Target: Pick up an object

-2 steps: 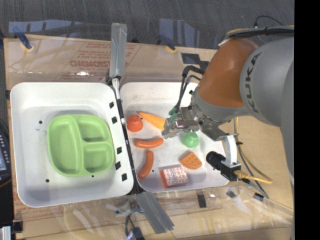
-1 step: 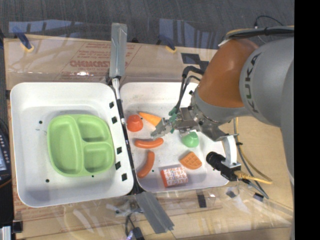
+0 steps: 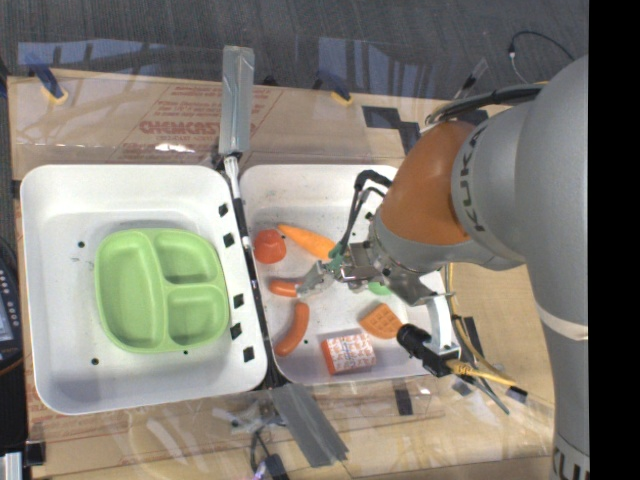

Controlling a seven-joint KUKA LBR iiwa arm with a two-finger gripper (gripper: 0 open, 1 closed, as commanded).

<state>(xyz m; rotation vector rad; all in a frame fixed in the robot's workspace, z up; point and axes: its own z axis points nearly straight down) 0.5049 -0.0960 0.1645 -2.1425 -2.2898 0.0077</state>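
My gripper [image 3: 318,274] hangs low over the middle of the right bin [image 3: 300,183], reaching in from the right under the orange-banded wrist. Just left of its tip lies a short red sausage [image 3: 283,288]. An orange carrot [image 3: 308,240] lies just above the tip, with a red round piece [image 3: 268,246] to the carrot's left. A longer sausage [image 3: 293,328] lies below, toward the bin's front. I see nothing clearly held.
A small red-and-white can [image 3: 347,352] and an orange waffle-like piece [image 3: 381,320] lie at the right bin's front. A bit of green [image 3: 378,288] peeks from under the wrist. The left bin [image 3: 50,218] holds a green divided plate [image 3: 160,288].
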